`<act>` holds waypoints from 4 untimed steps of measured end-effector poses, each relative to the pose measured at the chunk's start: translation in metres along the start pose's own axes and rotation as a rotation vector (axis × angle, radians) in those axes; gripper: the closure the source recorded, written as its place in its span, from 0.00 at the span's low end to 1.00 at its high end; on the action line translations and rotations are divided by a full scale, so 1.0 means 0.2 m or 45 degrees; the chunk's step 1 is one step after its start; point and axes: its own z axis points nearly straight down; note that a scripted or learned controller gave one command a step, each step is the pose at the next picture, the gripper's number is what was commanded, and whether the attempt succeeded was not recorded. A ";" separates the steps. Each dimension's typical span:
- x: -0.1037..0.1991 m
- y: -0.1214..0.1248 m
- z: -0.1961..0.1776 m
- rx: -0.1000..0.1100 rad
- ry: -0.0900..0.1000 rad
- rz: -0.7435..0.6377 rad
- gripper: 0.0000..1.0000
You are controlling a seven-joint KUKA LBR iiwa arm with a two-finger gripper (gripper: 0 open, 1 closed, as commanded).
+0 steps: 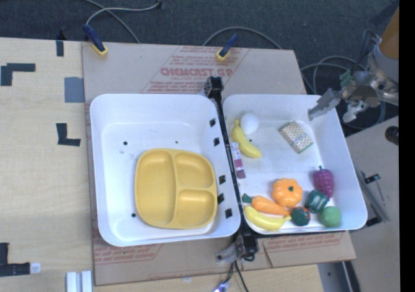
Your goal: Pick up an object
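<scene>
The right bin [337, 135] holds toy food. A banana [245, 141] and a white egg [249, 122] lie near its left wall, and a speckled tan block [296, 135] sits mid-bin. Along the front lie purple grapes [323, 181], an orange pumpkin [287, 191], a carrot [267, 205], a second banana [264, 220], a green pepper [316, 201] and a lime [331, 216]. My gripper [337, 108] hovers over the bin's far right corner, open, nothing between its fingers. It is up and to the right of the tan block.
The left bin [110, 154] holds a yellow divided plate [175, 188]. Both bins rest on a cardboard sheet [188, 70] held by two clamps. Cables run across the dark floor behind.
</scene>
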 end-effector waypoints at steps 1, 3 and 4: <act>-0.15 -0.29 0.49 0.003 0.001 0.002 0.00; 0.02 0.01 0.98 -0.011 -0.003 -0.001 0.00; -0.11 -0.25 0.98 -0.007 -0.005 0.002 0.00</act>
